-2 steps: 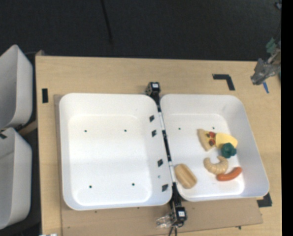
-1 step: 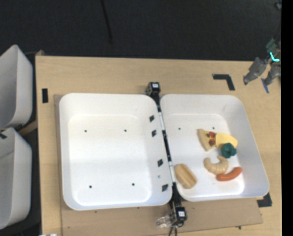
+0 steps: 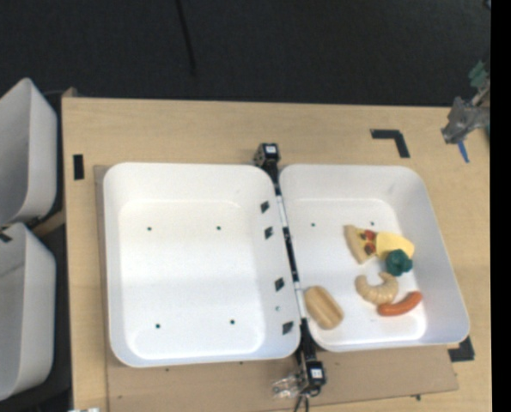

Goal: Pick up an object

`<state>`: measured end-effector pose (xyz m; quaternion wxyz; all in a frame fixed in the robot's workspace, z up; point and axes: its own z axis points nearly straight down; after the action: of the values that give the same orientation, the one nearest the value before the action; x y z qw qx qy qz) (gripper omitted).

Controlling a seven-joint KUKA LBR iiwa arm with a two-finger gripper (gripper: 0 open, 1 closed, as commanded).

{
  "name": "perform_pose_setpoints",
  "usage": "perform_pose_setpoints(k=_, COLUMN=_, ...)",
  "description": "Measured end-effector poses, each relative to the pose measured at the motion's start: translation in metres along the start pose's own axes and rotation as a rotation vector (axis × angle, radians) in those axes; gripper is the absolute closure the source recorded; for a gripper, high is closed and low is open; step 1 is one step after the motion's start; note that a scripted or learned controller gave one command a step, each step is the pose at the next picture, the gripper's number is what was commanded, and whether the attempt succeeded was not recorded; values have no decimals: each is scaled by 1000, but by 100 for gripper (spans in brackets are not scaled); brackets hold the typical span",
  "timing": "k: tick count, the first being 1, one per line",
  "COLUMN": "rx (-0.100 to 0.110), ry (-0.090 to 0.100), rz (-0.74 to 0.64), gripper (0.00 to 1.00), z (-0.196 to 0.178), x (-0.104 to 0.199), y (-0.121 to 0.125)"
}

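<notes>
Several toy foods lie in the right bin (image 3: 427, 197). A pizza slice (image 3: 358, 241) sits beside a yellow wedge (image 3: 394, 245) and a dark green lump (image 3: 399, 263). Below them are a tan curved croissant (image 3: 377, 290) and a red sausage (image 3: 399, 304). A brown bread roll (image 3: 323, 306) rests against the bin's left wall. My gripper (image 3: 466, 120) is at the far right edge, above the bench and well behind the right bin, apart from every object and too small and cut off to read.
The left bin (image 3: 118, 230) adjoins the right one along a clipped centre seam (image 3: 282, 247). White moulded shapes (image 3: 15, 230) stand off the bench's left side. Black corner marks (image 3: 392, 140) lie on the wooden bench top.
</notes>
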<state>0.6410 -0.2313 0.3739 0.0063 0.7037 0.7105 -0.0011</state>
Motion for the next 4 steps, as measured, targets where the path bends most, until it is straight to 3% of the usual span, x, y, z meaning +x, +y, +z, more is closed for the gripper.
perform_pose_setpoints(k=1, rx=21, ry=14, rz=12, gripper=100, z=177, x=5, y=-57)
perform_pose_setpoints(k=2, rx=6, ry=10, rz=11, gripper=0, z=168, x=5, y=-53)
perform_pose_setpoints(k=3, rx=5, ry=10, rz=13, gripper=0, z=275, x=6, y=-73)
perform_pose_setpoints(k=4, rx=0, ry=8, rz=14, gripper=0, z=269, x=5, y=-71)
